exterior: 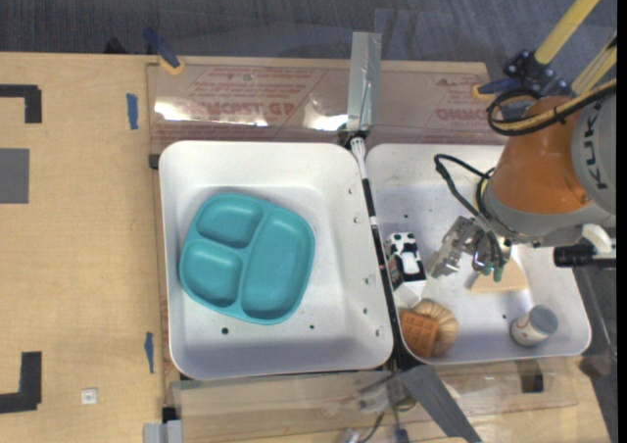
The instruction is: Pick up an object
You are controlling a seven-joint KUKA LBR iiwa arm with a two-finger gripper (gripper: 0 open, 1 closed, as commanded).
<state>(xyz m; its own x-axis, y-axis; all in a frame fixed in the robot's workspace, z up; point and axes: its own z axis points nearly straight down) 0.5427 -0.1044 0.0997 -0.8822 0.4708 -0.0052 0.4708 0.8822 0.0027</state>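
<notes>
Nothing lifted yet, by the look. Nearest in right bin (573, 338): waffle-like piece (428, 325), small cup (530, 324). Farther in: black-white toy (404, 257), tan wedge (503, 277) under gripper (470, 250). Fingers: cannot tell. Grasp and lift left.

Bright, even overhead light with soft, faint shadows; mild glare on the clear plastic sheet (255, 103) behind the white bins (196, 172), and slight blur on the gripper (470, 253), the rest fairly sharp.
</notes>
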